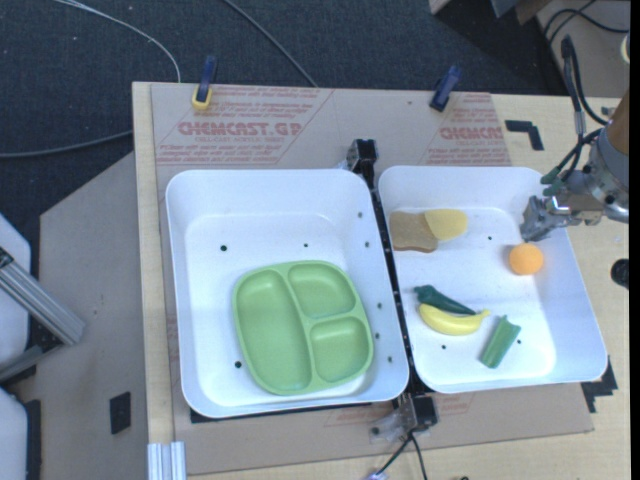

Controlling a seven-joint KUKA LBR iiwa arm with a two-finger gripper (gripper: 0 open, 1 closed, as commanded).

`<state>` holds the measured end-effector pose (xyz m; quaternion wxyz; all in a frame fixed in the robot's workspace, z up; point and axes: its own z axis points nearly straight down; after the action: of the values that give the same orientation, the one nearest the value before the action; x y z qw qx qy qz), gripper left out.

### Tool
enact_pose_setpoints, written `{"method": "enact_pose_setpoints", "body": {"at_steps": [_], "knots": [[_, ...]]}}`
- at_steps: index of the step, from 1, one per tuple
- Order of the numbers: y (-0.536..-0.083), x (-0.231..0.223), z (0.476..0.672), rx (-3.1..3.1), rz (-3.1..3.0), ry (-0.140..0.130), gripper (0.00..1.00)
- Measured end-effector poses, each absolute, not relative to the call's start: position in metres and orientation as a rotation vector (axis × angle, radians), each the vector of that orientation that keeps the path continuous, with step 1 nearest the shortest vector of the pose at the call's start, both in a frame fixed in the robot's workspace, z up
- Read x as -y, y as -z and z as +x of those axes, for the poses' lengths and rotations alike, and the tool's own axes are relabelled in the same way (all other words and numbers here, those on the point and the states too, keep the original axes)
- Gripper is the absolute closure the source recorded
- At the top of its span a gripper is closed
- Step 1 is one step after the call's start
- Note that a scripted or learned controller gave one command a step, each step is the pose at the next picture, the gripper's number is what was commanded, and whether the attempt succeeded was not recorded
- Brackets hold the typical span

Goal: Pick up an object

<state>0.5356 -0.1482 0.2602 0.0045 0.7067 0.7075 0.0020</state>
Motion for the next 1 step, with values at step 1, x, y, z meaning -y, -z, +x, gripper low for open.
{"method": "enact_pose_setpoints", "body": {"at_steps": [1], "knots": [[-0.2653,0.0948,0.5277,-2.23,2.217,-0.001,1.0]]}}
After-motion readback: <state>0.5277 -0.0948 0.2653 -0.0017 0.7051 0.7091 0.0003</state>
